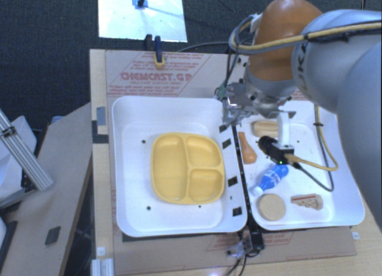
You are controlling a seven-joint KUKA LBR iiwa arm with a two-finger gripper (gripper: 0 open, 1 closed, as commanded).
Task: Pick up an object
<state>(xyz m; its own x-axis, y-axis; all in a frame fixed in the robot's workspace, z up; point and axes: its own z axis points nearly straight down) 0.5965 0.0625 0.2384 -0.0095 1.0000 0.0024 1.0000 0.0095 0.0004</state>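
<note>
The right bin point(349, 206) holds several small items. An orange drumstick-shaped piece point(246, 148) lies by the divider, with a beige bread-like piece point(265, 128) just right of it. Nearer the front are a blue bottle point(272, 177), a round tan cookie point(272, 207) and a tan wedge slice point(307, 201). My gripper point(236, 112) hangs low over the far left corner of the right bin, just behind the drumstick piece and the bread piece. The wrist and its cables hide the gripper's tip. I see nothing held.
A yellow divided plate point(186, 167) lies in the left bin point(128, 149). The bulky grey arm point(334, 60) covers the back right of the right bin. A yellow cable point(325, 164) loops over that bin. A metal rail point(24, 155) stands left of the bench.
</note>
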